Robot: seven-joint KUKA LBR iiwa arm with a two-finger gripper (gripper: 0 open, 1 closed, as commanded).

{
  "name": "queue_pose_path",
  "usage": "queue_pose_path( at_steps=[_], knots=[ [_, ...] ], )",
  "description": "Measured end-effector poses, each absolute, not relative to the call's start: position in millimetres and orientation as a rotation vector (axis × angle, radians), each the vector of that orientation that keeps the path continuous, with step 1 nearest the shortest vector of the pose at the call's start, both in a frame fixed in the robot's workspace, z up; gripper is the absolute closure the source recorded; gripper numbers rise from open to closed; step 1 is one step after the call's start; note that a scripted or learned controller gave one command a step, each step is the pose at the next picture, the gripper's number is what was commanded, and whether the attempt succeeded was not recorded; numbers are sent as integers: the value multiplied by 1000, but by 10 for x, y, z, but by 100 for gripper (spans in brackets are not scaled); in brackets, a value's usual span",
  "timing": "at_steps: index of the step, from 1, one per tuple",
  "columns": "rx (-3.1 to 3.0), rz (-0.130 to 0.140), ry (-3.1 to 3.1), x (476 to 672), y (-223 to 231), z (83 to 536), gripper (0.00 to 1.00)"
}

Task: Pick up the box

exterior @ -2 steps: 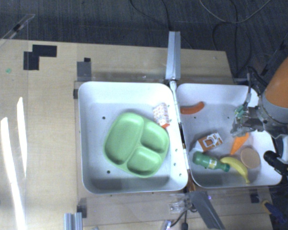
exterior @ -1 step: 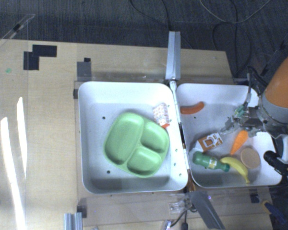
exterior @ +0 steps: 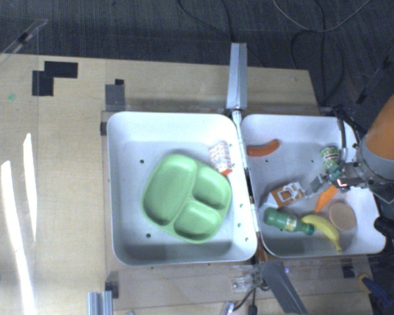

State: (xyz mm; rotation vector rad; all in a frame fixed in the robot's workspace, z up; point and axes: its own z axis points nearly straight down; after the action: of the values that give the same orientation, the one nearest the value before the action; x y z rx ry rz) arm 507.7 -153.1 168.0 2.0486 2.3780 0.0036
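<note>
The box [exterior: 286,194] is small, orange and white, and lies flat near the middle of the right bin [exterior: 295,126]. My gripper [exterior: 323,180] hangs low in that bin just right of the box, at the end of the grey arm with the orange band [exterior: 389,133]. Its tip reaches toward the box's right edge. Whether it touches the box I cannot tell.
Around the box in the right bin lie a sausage [exterior: 262,148], a green can [exterior: 329,155], an orange carrot [exterior: 326,197], a tan cup [exterior: 342,216], a banana [exterior: 323,228] and a green bottle [exterior: 280,220]. The left bin [exterior: 125,176] holds a green divided tray [exterior: 187,197] and a wrapped snack [exterior: 220,156].
</note>
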Motion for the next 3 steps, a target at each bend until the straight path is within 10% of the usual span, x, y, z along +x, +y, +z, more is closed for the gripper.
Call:
queue_pose_path(
  at_steps=[1, 2, 3],
  knots=[
    [1753, 9, 2593, 4905, -912, 998, 0],
    [1751, 11, 2584, 4933, -931, 1115, 100],
    [1818, 8, 2553, 4890, -382, 2434, 100]
  ],
)
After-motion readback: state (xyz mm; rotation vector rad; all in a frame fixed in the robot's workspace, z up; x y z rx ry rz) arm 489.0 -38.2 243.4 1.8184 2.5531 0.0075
